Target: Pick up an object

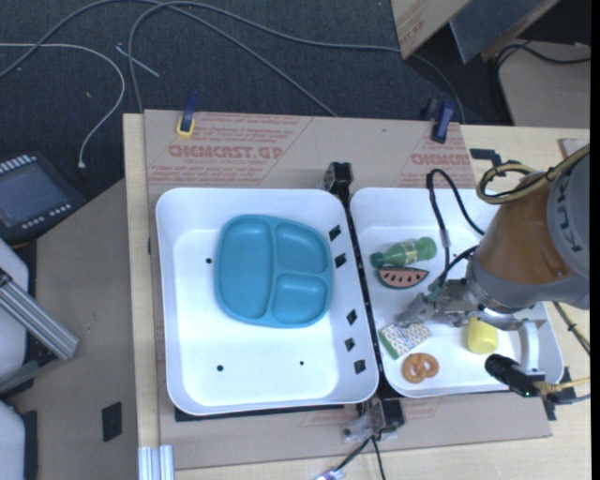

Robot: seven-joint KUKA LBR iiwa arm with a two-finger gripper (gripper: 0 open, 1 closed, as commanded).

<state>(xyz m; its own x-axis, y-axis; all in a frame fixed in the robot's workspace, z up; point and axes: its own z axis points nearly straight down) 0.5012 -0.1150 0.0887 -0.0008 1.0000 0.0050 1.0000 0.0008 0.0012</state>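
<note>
Grey-and-orange arm (534, 248) runs off the right edge, upper links cut. Its wrist covers part of the right white bin (398, 211), incl. the bin's right wall. Metal two-finger gripper (419, 312): finger gap too small and blurred to read. It sits over a small flat green-and-white packet (403, 337); contact unclear. Yellow block (482, 336) partly tucked under the wrist, shape unclear. Dark screen device (28, 192) clipped by left edge. Cardboard box (427, 21) clipped at the top.
</note>
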